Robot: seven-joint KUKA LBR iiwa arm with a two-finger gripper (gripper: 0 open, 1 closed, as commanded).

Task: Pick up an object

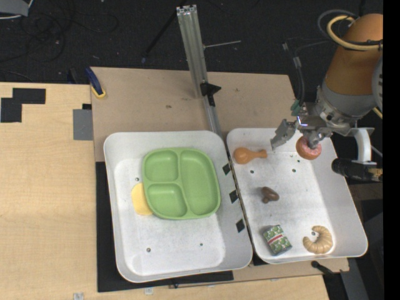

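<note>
The gripper (299, 137), fingers spread (nothing between them), hangs beside what looks like a pink donut (309, 147).

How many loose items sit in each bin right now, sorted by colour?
Left bin:
Green divided plate: 1
Yellow piece: 1
Right bin:
Orange pear-shaped item: 1
Pink ring, beside the gripper: 1
Brown lump: 1
Green packet: 1
Tan croissant: 1
Total: 7

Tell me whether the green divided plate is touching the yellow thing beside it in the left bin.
Touching. In the camera view the green plate overlaps the yellow thing, whose right side disappears under the plate's left rim with no gap.
</note>
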